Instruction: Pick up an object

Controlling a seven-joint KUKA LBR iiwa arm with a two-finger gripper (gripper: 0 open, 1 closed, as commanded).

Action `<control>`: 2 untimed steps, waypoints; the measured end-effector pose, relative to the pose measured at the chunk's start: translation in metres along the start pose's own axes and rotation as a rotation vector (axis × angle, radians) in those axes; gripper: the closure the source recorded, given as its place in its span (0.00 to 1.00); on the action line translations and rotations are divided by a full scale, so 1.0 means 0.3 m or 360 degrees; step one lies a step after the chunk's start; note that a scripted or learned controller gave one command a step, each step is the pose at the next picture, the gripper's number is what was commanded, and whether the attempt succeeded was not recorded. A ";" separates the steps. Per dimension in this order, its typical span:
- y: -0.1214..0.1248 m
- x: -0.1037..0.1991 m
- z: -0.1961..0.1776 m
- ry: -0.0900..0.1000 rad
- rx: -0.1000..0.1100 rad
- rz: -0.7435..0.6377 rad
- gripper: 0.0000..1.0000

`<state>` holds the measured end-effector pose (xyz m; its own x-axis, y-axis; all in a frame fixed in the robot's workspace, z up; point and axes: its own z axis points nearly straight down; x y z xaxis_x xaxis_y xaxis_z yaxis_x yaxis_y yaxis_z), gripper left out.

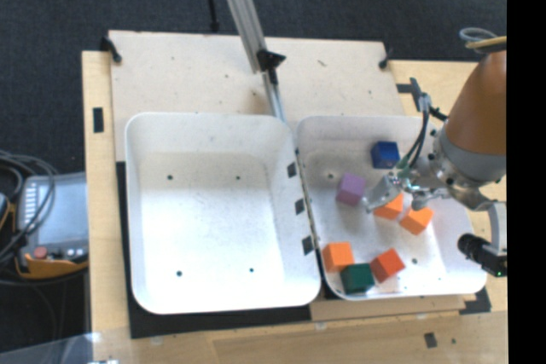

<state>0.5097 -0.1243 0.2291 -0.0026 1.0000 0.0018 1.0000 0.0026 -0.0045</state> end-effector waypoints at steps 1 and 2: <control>0.003 -0.001 -0.008 -0.0002 -0.0010 0.0005 0.00; -0.015 -0.018 0.140 -0.0004 0.0000 0.0008 0.00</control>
<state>0.5050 -0.1296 0.1869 0.0026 1.0000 -0.0009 1.0000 -0.0026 -0.0045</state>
